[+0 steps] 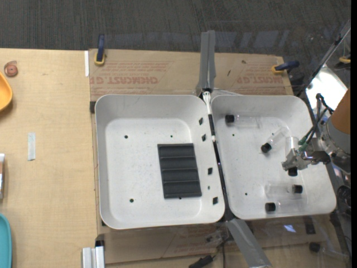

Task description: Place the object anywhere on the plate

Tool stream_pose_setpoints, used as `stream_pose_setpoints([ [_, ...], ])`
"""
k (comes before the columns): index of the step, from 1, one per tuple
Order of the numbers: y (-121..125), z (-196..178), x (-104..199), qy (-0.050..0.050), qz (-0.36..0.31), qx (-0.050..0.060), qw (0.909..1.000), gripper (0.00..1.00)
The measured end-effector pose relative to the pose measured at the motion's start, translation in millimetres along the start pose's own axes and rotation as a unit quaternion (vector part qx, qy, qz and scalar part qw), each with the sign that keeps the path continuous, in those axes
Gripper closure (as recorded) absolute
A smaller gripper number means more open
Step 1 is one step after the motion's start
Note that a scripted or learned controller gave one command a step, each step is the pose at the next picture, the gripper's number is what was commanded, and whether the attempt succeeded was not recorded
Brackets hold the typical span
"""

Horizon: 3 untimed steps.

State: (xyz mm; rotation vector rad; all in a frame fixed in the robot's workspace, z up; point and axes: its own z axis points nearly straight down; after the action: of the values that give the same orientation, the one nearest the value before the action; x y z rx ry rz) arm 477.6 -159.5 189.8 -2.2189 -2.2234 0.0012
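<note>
The arm (341, 121) is cut off by the right edge, so that little more than its wrist is seen. The gripper (293, 163), over the right bin's (245, 108) right side, is too small and blurred for its fingers to be judged. At the left edge an orange dish (4, 94), a teal item (4, 242) and a pale object (1, 175) are each cropped. Several clear black-capped pieces (274, 139) in the right bin can barely be made out.

Two white bins (106, 149), a black ribbed plate (179, 171) in the left one, on brown cardboard (167, 74) printed red.
</note>
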Motion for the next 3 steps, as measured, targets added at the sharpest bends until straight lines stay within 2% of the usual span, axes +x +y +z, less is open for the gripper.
stream_pose_setpoints([
  [1,49,-3,86,-0.001,0.028,0.002,0.9996,1.00],
  [2,109,-1,127,-0.001,-0.100,0.001,0.9950,1.00],
  [3,115,0,210,-0.001,-0.161,0.001,0.9870,1.00],
])
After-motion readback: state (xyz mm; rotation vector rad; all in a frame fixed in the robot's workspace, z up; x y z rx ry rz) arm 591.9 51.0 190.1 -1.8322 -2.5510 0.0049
